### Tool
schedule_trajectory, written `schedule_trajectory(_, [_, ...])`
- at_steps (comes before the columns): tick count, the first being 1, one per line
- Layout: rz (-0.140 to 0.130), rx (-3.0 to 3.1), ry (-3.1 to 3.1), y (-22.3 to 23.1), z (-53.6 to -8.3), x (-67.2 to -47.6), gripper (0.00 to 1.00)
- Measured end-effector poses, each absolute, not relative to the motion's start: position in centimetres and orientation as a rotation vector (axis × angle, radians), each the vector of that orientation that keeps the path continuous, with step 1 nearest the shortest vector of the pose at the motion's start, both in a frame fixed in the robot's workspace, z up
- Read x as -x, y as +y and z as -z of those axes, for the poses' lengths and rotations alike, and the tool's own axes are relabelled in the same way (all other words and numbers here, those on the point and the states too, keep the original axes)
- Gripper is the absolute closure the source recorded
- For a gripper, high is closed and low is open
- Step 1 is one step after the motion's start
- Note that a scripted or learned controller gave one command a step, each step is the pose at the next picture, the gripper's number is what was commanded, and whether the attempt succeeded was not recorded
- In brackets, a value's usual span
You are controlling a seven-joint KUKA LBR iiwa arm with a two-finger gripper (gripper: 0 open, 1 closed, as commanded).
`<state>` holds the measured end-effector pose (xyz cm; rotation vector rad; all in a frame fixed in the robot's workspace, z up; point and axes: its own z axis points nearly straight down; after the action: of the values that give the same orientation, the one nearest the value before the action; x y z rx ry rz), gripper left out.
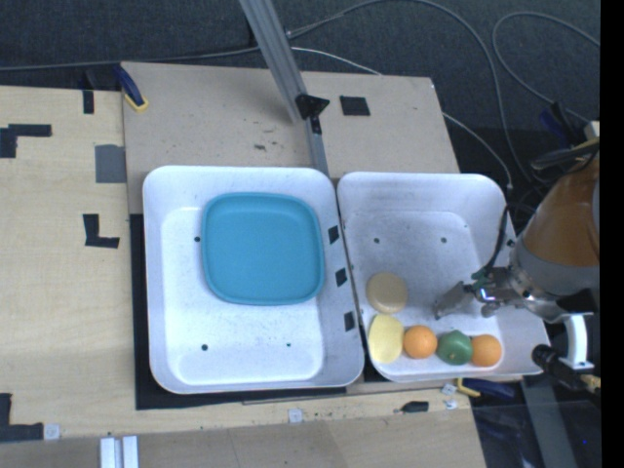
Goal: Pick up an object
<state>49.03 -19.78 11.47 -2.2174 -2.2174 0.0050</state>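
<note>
In the right bin (pixel 419 198) several small objects lie along the front edge: a tan round piece (pixel 387 292), a yellow lemon-shaped one (pixel 385 338), an orange ball (pixel 419 342), a green piece (pixel 454 346) and another orange piece (pixel 486 350). My gripper (pixel 458 300) reaches in from the right and hangs just above and behind the green and orange pieces, to the right of the tan one. Nothing shows between its fingers.
The left bin (pixel 171 261) holds a blue square plate (pixel 262 248). A grey metal bar (pixel 283 57) slants down from the top to the gap between the bins. Cables lie on the dark floor at the upper right.
</note>
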Motion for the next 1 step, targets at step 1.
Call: schedule_trajectory(1, [0.0, 2.222, -2.223, -19.79, -8.92, -49.07, 0.0])
